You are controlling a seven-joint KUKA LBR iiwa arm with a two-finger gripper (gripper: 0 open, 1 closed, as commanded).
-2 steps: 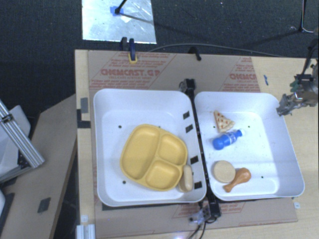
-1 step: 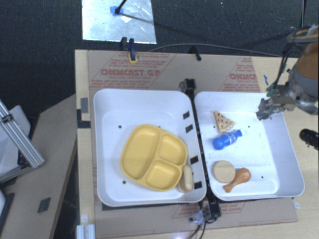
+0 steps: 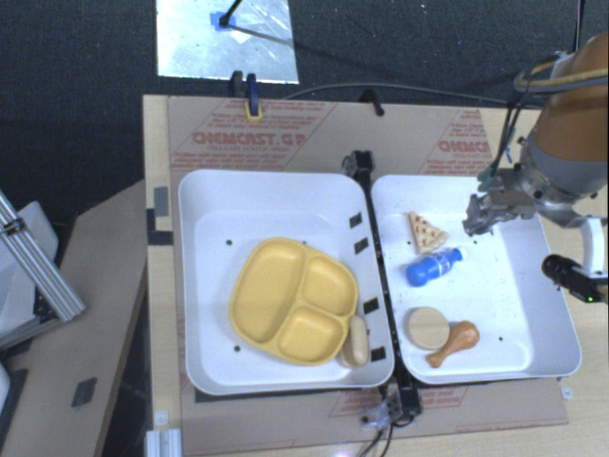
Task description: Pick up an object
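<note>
Red print on the brown cardboard sheet (image 3: 285,127) under the bins reads "CHEMCAST GP", upside down from here; it repeats top right, too blurred to read.

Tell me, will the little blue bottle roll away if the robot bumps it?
Probably yes. The blue bottle lies on its side on the smooth floor of the right bin, and its body looks round, so a nudge could set it rolling. It looks small, so it is likely light. The pizza slice close by might stop it.
</note>
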